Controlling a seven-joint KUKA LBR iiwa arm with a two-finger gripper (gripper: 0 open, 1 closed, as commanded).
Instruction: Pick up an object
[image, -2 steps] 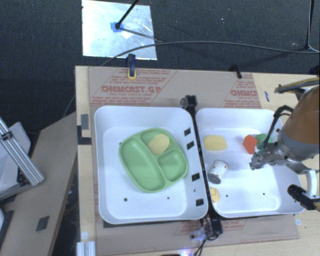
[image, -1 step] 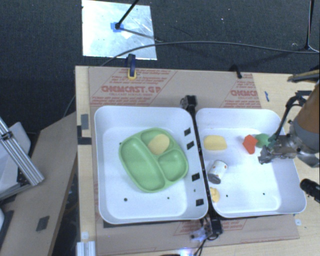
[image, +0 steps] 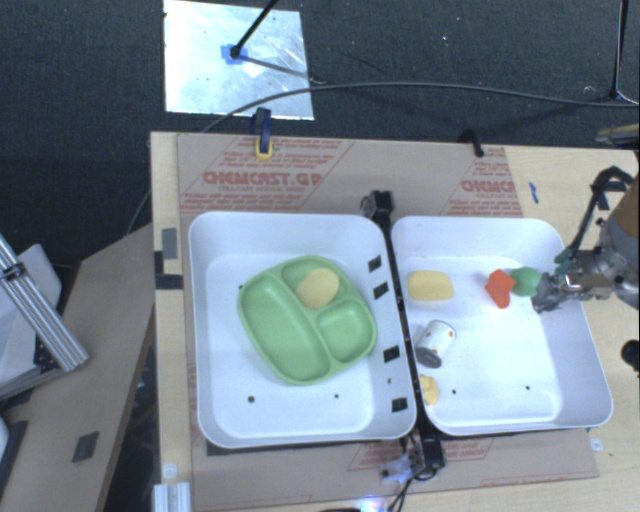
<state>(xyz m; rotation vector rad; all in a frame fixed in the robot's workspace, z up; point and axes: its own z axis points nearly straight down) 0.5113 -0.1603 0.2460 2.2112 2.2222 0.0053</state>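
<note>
Beside the right wall of the right bin (image: 585, 330), the gripper (image: 545, 295) reaches in from the edge of the bench, low over the white floor. Its tip is dark and small, and I cannot tell how it is set, nor whether anything sits in it. Just beside the tip, toward the middle of this bin, lie a green piece (image: 524, 277) and an orange-red piece (image: 499, 287), touching each other; I judge one of these is the object being tried for, because the tool points straight at them. Farther toward this bin's left wall rests a yellow block (image: 430, 286), and below it a small white and grey cup (image: 433, 340) lying on its side. A small yellow bit (image: 428, 389) sits near the front left corner of the bin. Across the divider, in the left bin (image: 215, 290), a green divided plate (image: 305, 320) carries a pale yellow round item (image: 318, 287) in one compartment, probably a place for sorted things.
</note>
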